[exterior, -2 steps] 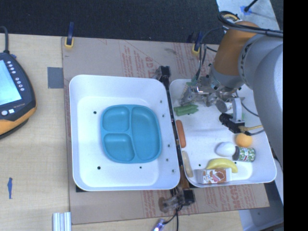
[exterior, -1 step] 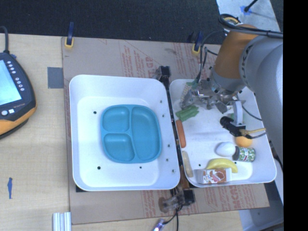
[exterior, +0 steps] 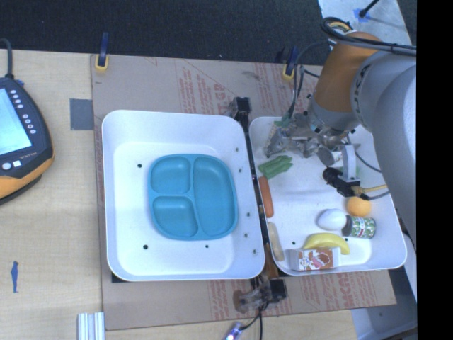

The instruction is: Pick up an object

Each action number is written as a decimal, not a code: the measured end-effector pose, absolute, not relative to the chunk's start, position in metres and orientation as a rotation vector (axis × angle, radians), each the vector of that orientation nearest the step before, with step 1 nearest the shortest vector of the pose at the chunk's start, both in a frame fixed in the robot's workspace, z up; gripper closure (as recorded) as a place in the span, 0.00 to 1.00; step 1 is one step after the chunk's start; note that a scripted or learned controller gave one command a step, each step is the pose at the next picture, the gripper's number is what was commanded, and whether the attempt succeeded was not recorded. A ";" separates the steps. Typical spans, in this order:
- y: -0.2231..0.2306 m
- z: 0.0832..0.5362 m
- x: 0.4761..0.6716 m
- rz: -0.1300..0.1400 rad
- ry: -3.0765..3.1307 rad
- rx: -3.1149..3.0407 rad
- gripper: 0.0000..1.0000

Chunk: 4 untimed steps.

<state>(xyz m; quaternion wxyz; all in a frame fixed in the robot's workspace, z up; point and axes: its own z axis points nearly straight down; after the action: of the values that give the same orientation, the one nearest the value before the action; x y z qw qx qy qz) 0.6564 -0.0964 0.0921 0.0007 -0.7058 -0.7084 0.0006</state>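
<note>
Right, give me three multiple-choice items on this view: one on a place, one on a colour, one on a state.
1. Where does the divided plate lie?
A. in the left bin
B. in the right bin
C. on the bare bench

2. What colour is the plate?
A. red
B. blue
C. black

3. How does the end effector stand?
A. over the left bin
B. low at the far end of the right bin, near the green item
C. resting on the plate

Key: 1 A, the plate sits in the middle of the left bin. 2 B, it is light blue. 3 B, the end effector is at the right bin's far end, just above the green item.
</note>
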 end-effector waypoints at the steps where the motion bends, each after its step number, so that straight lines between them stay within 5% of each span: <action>1: -0.095 0.092 0.656 0.003 -2.223 -2.216 0.00; 2: -0.096 0.092 0.640 0.006 -2.223 -2.215 0.00; 3: -0.096 0.102 0.640 0.009 -2.223 -2.213 1.00; 4: -0.096 0.102 0.640 0.009 -2.223 -2.213 0.00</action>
<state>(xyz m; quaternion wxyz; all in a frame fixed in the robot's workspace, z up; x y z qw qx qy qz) 0.6398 -0.0965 0.1021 0.0025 -0.7054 -0.7088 0.0029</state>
